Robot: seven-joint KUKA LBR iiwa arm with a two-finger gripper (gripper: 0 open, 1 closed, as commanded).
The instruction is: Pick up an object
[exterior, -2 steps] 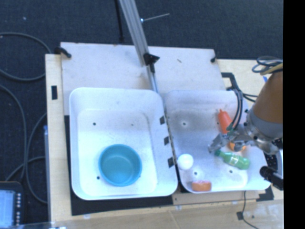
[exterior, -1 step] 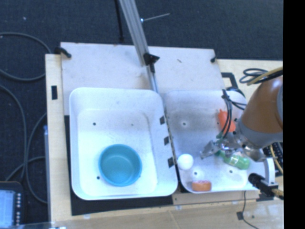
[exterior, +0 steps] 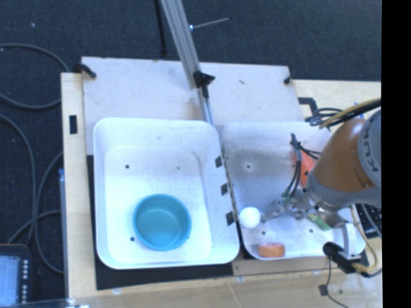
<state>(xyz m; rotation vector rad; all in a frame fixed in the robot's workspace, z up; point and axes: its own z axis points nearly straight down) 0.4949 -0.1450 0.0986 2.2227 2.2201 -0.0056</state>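
Observation:
A white ball (exterior: 250, 217) rests near the left wall of the right bin (exterior: 257, 146). An orange, flat object (exterior: 271, 250) lies at that bin's front edge. A round blue bowl (exterior: 162, 221) sits in the front of the left bin (exterior: 128, 140). My gripper (exterior: 279, 209) is low inside the right bin, just to the right of the white ball, hanging from the grey and orange arm (exterior: 343, 162). Nothing shows between its fingers. A red-orange thing (exterior: 306, 164) peeks out beside the arm, mostly hidden.
A metal strut (exterior: 183, 34) slants from the top down to the gap between the bins. Cables (exterior: 327, 115) run along the bench's right side. The bins stand on a pale board (exterior: 154, 88) with dark floor around.

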